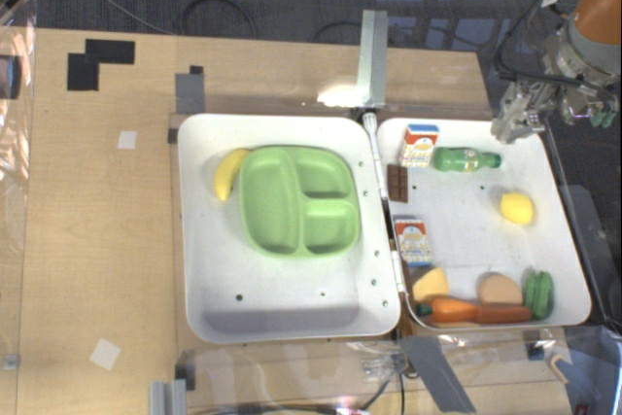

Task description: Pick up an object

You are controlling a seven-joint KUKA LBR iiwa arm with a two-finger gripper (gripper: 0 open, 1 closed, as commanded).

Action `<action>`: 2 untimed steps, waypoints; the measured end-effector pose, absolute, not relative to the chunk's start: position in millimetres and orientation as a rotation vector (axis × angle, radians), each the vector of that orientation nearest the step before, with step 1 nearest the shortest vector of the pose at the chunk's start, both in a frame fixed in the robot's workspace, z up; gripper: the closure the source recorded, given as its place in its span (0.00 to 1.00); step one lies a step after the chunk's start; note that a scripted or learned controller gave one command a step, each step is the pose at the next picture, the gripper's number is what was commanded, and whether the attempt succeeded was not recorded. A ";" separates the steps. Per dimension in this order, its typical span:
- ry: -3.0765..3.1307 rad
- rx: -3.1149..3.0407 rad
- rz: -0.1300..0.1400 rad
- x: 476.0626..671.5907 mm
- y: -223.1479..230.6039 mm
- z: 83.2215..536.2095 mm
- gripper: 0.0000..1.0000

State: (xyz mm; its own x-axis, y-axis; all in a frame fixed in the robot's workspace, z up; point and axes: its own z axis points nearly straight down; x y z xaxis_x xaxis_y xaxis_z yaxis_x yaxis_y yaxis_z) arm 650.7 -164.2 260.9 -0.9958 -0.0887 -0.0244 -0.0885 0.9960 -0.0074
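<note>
My gripper point(515, 120) hangs over the far right corner of the right bin point(564, 209), with nothing visible between its fingers. Just left of it lies a green bottle point(466, 159) beside a small orange-and-white carton point(419, 146). A yellow lemon point(517, 209) sits below the gripper in the bin's right half. A brown bar point(397, 183) and a second carton point(413, 241) lie along the bin's left wall. Along the near edge are a yellow wedge point(431, 284), a carrot point(454, 310), a tan bun point(500, 289), a red sausage point(503, 313) and a green vegetable point(539, 293).
The left bin point(204, 296) holds a green divided tray point(296, 200) with a banana point(228, 172) at its left side. A grey metal post point(372, 53) stands behind the wall between the bins. Black cables point(520, 24) hang by the arm.
</note>
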 end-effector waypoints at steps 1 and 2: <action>3.101 -0.400 -0.007 671.0 -205.7 290.5 1.00; 3.006 -0.886 -0.002 631.2 -204.7 230.7 1.00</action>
